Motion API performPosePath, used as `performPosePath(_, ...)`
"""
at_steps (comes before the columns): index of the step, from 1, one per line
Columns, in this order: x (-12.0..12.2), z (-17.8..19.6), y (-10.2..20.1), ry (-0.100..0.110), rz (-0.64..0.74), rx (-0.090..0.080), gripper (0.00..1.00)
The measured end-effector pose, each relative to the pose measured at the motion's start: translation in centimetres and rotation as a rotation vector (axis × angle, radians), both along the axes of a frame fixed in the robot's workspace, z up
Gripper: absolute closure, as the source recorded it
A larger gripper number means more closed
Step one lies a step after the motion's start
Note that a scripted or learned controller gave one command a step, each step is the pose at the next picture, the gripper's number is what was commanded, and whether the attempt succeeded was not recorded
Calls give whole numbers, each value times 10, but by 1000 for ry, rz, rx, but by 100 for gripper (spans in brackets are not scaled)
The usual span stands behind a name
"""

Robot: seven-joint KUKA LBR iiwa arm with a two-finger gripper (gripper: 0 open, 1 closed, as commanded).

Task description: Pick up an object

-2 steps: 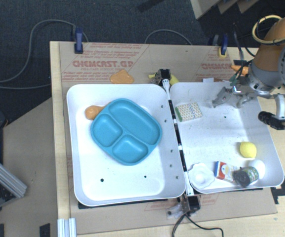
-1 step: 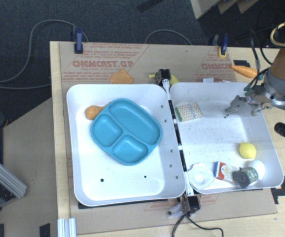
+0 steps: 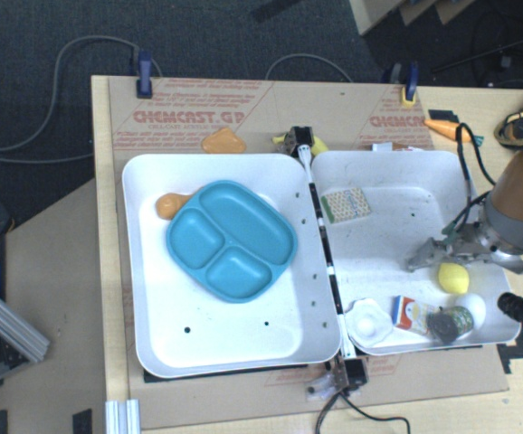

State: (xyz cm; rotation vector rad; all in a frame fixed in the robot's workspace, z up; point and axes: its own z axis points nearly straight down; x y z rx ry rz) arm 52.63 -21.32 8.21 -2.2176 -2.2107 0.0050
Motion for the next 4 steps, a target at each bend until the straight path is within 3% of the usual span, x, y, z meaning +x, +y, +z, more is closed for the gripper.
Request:
performPosePath(1,5,13,0,-11,2,-5,100)
performPosePath(2,5,12,0,-11,2,-5,0)
performPosePath(3,-31,2,7,-5,2,-3,0)
performPosePath(4,-29,13,7,-11,2,-5,100)
